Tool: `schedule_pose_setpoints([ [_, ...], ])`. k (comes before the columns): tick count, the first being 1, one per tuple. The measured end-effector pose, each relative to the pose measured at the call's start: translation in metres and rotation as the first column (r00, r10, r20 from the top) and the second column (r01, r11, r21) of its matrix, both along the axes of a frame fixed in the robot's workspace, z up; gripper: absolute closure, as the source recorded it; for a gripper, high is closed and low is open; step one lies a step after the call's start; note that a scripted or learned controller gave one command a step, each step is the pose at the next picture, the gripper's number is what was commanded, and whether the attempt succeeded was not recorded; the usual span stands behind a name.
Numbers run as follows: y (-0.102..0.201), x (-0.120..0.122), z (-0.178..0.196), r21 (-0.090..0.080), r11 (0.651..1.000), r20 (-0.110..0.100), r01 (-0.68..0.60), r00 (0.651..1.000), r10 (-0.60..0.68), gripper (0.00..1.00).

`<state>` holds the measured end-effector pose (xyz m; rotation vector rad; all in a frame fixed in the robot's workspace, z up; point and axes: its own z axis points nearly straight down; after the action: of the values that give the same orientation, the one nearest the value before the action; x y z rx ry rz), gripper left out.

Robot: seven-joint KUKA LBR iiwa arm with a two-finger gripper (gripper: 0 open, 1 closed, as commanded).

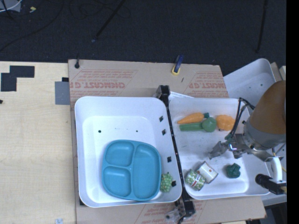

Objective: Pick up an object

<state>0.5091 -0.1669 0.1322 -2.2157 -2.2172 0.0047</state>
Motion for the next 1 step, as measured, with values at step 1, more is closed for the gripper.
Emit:
schedule_pose_setpoints([
  [1,0.0019,-0.0001,-0.0472,-0.002,1.000,0.004,0.001,1.000,-0.001,0.00],
])
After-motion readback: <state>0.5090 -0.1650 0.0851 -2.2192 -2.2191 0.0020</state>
